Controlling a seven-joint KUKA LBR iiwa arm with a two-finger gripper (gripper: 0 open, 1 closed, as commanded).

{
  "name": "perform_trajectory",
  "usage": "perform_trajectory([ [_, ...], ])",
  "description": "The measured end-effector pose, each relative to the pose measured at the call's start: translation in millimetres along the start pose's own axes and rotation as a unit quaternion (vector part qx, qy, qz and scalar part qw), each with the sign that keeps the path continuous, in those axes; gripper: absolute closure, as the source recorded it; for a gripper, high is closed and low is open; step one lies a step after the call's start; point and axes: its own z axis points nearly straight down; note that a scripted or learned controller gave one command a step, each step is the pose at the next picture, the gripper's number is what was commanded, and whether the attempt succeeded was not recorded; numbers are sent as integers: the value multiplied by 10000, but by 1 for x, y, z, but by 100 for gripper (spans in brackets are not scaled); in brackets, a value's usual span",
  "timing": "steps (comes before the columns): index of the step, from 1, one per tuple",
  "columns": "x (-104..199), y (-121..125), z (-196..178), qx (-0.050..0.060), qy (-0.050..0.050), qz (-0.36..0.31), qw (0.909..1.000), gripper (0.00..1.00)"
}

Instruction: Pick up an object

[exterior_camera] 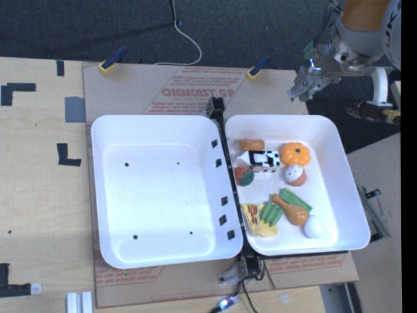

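Observation:
The right bin [339,149] holds several toy foods: an orange pumpkin [295,154], a black-and-white cow figure [262,159], a hot dog [251,145], a red-and-white ball [294,174], a drumstick [290,211], a green pepper [270,213], a yellow piece [251,218] and a white egg [314,227]. My gripper [301,88] hangs above the bench beyond the right bin's far edge, away from all of them. Nothing shows between its fingers.
The left bin [104,175] lies beside the right one, with a black clip strip [225,181] along the shared wall. Blue-and-yellow clamps [112,59] [258,66] pin the cardboard sheet at the back. A cable [186,34] trails over the dark cloth.

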Motion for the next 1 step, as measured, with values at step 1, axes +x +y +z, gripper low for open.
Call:
perform_trajectory([
  [1,43,-21,96,129,28,-6,9999,100],
])
